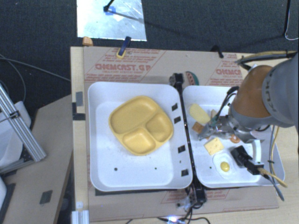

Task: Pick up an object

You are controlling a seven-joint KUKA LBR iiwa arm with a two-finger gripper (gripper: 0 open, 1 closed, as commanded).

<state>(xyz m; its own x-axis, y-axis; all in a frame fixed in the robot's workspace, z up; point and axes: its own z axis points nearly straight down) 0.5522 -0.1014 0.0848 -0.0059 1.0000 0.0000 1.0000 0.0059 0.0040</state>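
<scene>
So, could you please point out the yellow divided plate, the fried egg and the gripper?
Yellow divided plate [140,123]: camera view, central ridge.
Fried egg [224,165]: camera view, its yolk.
Gripper [209,129]: camera view, between fingertips.

A yellow divided plate lies in the left white bin. Both bins sit on printed cardboard covering the desk. Beyond it, a shiny foil sheet lies on dark carpet.
</scene>
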